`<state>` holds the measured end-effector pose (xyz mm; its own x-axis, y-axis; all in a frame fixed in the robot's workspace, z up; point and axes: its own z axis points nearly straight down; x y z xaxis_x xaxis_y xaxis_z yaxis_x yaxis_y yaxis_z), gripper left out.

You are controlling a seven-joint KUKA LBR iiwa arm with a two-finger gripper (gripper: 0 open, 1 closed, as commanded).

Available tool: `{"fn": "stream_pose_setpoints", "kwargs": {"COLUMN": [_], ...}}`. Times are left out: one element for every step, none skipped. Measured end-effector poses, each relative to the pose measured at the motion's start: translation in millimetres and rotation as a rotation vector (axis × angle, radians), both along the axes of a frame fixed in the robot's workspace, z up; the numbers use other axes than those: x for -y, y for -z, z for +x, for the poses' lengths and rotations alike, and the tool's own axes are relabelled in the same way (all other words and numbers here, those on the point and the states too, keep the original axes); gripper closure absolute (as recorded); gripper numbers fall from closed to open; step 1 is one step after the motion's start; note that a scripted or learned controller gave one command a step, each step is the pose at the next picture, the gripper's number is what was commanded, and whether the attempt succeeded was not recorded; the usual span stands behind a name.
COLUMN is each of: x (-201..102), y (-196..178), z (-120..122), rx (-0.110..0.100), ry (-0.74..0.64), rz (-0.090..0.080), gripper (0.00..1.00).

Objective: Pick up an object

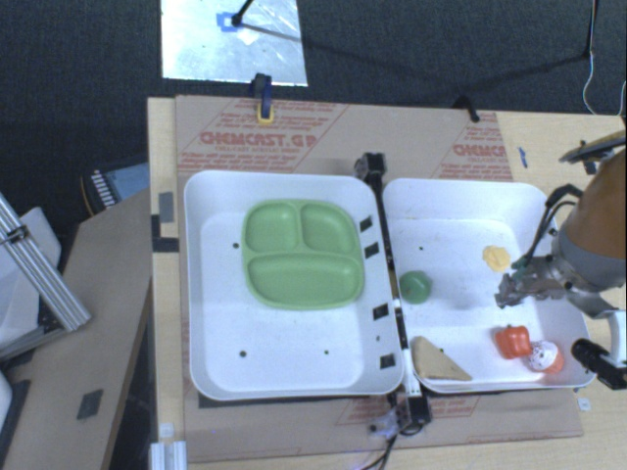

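The arm enters from the right and its gripper hangs low over the right bin, in the bare patch between the small yellow piece above it and the orange-red object below it. Whether the jaws are spread or closed cannot be told from this slanted view, and nothing is seen held between them. The pickable things all lie in this bin: the yellow piece near the middle right, a green ball close to the divider, a tan wedge at the front edge, and the orange-red object touching or nearly touching a white and red item in the front right corner. The left bin carries a green divided tray, well apart from the arm. The main risk, as I judge it, is a descent onto bare floor, since the gripper sits between two objects rather than over either. If it goes for the orange-red object, the neighbour pressed against it and the nearby bin wall could block one side or nudge the target away. The yellow piece looks low and flat, so it may slip out.
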<state>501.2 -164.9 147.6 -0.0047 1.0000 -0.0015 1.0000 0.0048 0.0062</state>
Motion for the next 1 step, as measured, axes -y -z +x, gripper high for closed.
{"fn": "stream_pose_setpoints", "kwargs": {"x": [-8.0], "y": [-59.6], "z": [0.6], "rx": [0.0], "ry": [0.0], "rz": [0.0], "gripper": [1.0]}}
